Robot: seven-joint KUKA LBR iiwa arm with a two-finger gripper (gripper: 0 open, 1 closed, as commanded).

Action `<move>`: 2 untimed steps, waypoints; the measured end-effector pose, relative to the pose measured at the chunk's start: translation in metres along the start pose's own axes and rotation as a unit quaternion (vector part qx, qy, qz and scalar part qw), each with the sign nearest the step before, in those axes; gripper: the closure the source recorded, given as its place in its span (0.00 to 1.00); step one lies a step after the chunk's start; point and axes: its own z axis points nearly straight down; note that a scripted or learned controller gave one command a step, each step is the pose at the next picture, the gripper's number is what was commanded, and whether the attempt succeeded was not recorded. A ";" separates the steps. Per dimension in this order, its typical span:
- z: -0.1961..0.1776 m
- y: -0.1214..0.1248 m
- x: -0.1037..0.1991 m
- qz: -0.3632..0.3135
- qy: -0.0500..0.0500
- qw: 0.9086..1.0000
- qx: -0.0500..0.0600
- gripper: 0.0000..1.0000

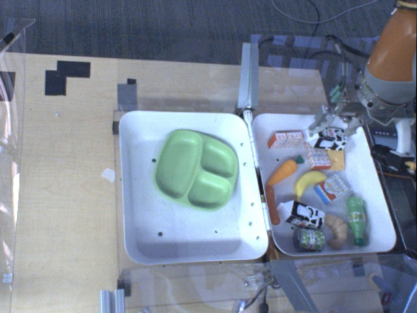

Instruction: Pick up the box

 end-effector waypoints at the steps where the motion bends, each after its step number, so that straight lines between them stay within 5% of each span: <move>1: 0.139 -0.046 -0.020 0.105 -0.001 0.994 -0.008 0.00; 2: 0.145 -0.004 -0.057 0.115 -0.001 0.993 -0.009 0.00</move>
